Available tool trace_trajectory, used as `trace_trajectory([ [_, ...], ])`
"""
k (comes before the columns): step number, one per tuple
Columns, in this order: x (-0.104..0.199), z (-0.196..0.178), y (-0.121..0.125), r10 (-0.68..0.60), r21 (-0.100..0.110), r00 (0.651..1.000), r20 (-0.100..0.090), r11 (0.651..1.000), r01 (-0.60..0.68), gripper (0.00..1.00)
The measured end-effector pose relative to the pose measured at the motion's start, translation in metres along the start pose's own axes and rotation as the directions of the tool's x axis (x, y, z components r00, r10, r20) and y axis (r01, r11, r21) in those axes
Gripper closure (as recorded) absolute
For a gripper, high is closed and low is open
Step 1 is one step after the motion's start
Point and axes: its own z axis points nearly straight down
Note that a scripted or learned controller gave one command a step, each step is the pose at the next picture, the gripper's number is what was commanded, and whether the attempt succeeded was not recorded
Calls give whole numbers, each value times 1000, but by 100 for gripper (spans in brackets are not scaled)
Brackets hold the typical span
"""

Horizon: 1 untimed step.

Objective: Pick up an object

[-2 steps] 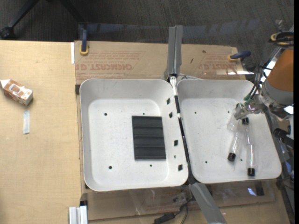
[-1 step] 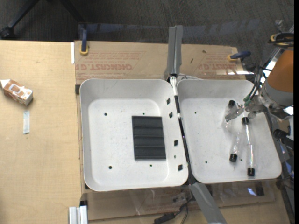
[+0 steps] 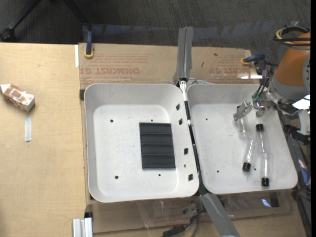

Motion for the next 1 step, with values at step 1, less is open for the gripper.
trace_trajectory([
  [1,-3,-10,-1,1,-1,1000,7,1000,-1,100],
])
